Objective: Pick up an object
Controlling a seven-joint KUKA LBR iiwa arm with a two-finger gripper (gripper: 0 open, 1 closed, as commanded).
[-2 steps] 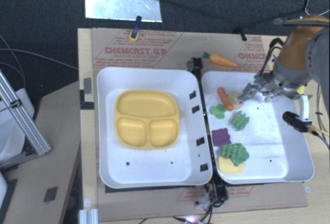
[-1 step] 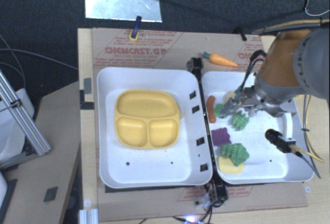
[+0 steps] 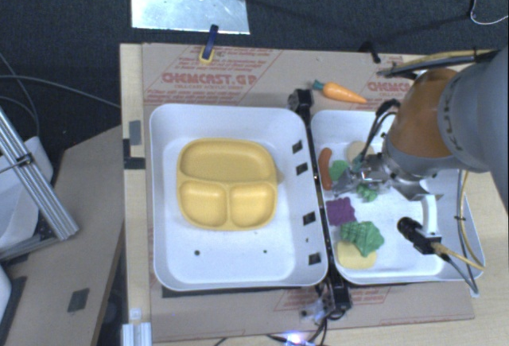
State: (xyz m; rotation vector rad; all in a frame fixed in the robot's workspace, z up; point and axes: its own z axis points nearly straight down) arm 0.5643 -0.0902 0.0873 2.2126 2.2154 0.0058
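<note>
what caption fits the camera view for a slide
KUKA arm reaches into the right bin over toy food; yellow divided tray sits in the left bin.

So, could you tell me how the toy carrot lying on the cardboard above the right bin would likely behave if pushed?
The carrot looks like a tapered, rounded toy, so it would probably roll in a curve rather than slide straight. It seems like moulded plastic, likely light and stiff. It rests on flat cardboard with no wall beside it, so it could wander.

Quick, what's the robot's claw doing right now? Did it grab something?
Gripper: low in the right bin, among the toy foods beside a green piece; whether it grips anything cannot be told.
</note>
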